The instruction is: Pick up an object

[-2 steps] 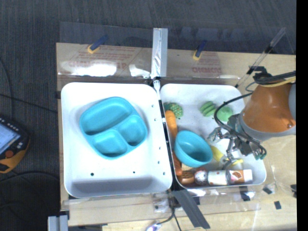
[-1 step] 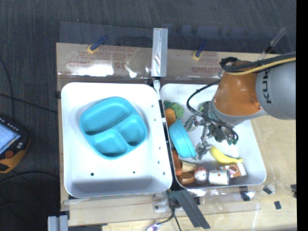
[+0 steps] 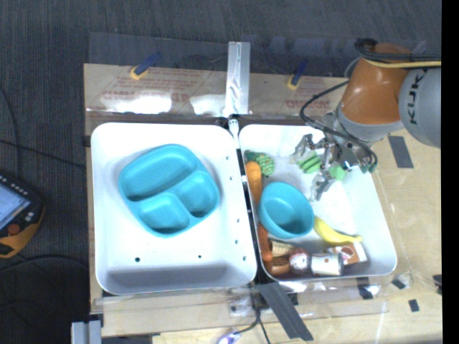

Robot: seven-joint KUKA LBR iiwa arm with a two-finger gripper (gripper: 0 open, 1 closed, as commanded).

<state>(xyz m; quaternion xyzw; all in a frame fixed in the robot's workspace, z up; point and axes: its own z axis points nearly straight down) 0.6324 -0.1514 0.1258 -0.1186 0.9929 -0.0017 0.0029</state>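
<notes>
Dark carpet around plywood worktop w/ 2 white bins. Left bin: 1 blue divided plate. Right bin: 1 blue bowl, 1 carrot, 1 banana, approx. 4 small items, front. End effector at bin's back, fingers spread, nothing gripped, green item between them. Advice: descend straight, centre on green, then close.
</notes>
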